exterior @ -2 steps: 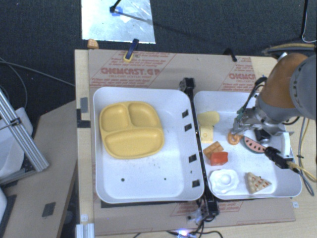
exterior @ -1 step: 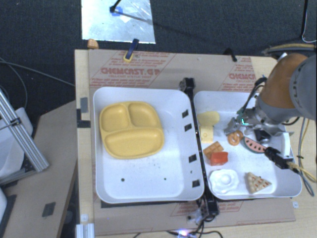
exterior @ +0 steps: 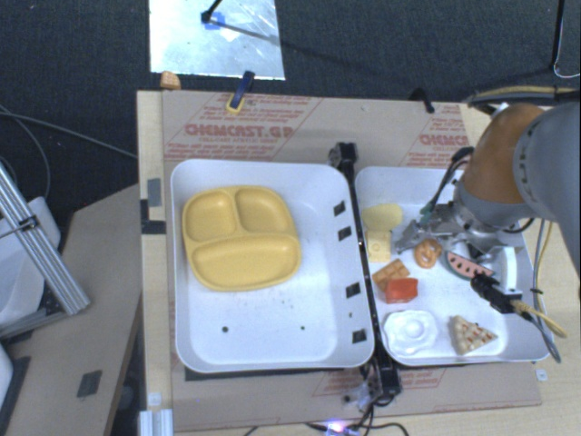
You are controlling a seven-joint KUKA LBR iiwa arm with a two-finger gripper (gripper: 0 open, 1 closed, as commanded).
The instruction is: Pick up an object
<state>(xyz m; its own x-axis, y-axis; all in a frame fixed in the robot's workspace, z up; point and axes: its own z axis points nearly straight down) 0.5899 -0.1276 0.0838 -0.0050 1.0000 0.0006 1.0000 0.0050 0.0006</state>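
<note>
The arm is reaching in from the right and hanging low over the right bin (exterior: 519,345), its gripper (exterior: 419,234) pointing toward that bin's left half. Whether the jaws are apart or together cannot be told, since the wrist is covering them. Just beside the tip, slightly to its right and nearer the camera, an orange round toy food (exterior: 427,253) is lying, the likeliest target. A yellow cheese wedge (exterior: 379,242) is sitting to the left, a waffle piece (exterior: 391,272) and red block (exterior: 401,289) just below, a watermelon slice (exterior: 468,266) to the right. A fried egg (exterior: 410,329) and a toast triangle (exterior: 472,334) are lying well apart, and a yellow divided plate (exterior: 241,238) is occupying the left bin (exterior: 272,348).
</note>
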